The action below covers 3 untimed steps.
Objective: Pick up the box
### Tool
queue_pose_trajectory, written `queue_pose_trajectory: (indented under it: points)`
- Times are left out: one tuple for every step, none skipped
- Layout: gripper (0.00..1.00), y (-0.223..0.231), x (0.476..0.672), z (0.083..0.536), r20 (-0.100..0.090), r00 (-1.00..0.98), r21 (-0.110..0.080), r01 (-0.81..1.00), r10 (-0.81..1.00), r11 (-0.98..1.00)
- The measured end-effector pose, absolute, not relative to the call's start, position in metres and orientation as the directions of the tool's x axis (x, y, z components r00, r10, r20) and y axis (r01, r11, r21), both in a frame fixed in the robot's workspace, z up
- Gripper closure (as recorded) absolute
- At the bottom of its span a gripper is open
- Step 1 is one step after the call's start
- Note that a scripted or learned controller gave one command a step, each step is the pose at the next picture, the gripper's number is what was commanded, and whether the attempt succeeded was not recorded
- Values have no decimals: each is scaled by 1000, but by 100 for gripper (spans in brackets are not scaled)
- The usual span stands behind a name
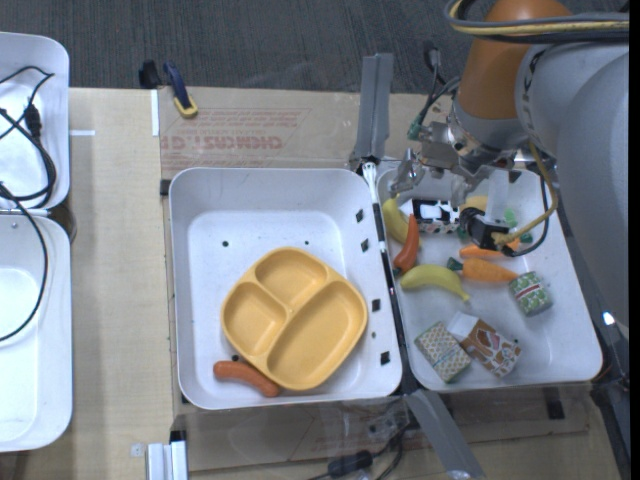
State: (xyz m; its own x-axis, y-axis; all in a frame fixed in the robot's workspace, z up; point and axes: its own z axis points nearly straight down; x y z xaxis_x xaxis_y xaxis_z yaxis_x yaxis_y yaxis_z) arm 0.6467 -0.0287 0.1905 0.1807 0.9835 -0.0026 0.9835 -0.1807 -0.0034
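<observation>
From the overhead camera I see the gripper (428, 190) low at the far end of the right bin (578, 298), above the milk-carton box (437, 216), which lies just under it. Whether it is spread or pinching, I cannot tell; cables hide it. The box's long axis runs left-right, its right end covered.

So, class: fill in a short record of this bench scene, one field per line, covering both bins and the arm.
left bin: yellow divided plate, sausage at its near-left edge
right bin: banana, carrot, three small boxes
arm: tool over the right bin's far end
boxes: lying in the bin, not lifted
</observation>
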Motion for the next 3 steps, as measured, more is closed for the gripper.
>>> queue_pose_trajectory:
  points:
    - [0,-102,600,95,-2,237,-4,972,972,-237]
    - [0,-101,600,95,-2,236,-3,972,972,-236]
    - [100,-102,600,104,-3,239,-5,971,971,-239]
